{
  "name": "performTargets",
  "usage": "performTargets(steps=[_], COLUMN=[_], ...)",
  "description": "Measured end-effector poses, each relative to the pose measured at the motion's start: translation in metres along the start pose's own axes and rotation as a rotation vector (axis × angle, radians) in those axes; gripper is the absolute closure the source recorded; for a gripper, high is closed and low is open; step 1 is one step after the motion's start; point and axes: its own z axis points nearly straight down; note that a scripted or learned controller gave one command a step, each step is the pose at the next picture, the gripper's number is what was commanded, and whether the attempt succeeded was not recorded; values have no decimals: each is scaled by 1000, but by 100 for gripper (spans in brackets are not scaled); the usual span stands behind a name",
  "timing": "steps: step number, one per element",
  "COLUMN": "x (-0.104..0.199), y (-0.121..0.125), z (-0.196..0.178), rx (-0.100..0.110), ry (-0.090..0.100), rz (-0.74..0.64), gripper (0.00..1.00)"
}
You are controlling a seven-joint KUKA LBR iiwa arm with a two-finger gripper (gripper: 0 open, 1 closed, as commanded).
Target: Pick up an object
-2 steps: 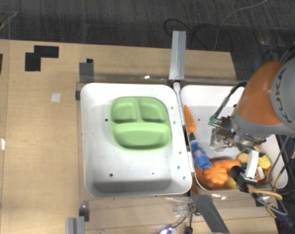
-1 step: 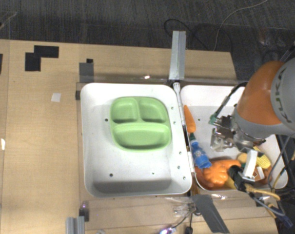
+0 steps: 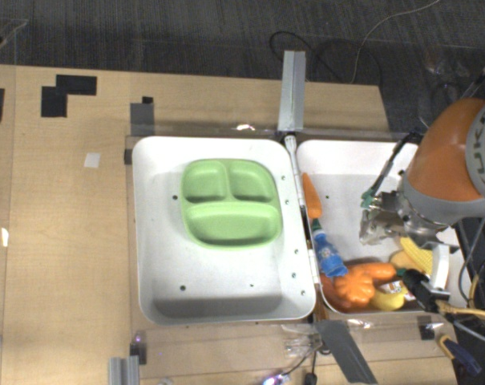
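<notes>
The metal two-finger tool (image 3: 380,224) hangs over the right shallow white bin (image 3: 342,163); its opening cannot be told. Just beside it, toward the near wall, lies a yellow corn cob (image 3: 413,255) among orange toys (image 3: 356,283).

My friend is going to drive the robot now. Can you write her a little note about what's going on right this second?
Gripper: low in the right bin, above bare floor near the middle. I cannot tell if it is open or shut, and nothing shows in it.
Things: toys are piled along the right bin's front edge: an orange toy, a banana, corn. A blue bottle and a carrot lie along its left wall. A green tray sits in the left bin.
Done: no pick seen yet.
Left: grab one toy and lift it.
</notes>
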Motion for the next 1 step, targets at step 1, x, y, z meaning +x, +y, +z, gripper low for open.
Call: performTargets(steps=[1], x=[0], y=[0], z=[0], rx=[0], ry=[0], rz=[0], gripper=[0])
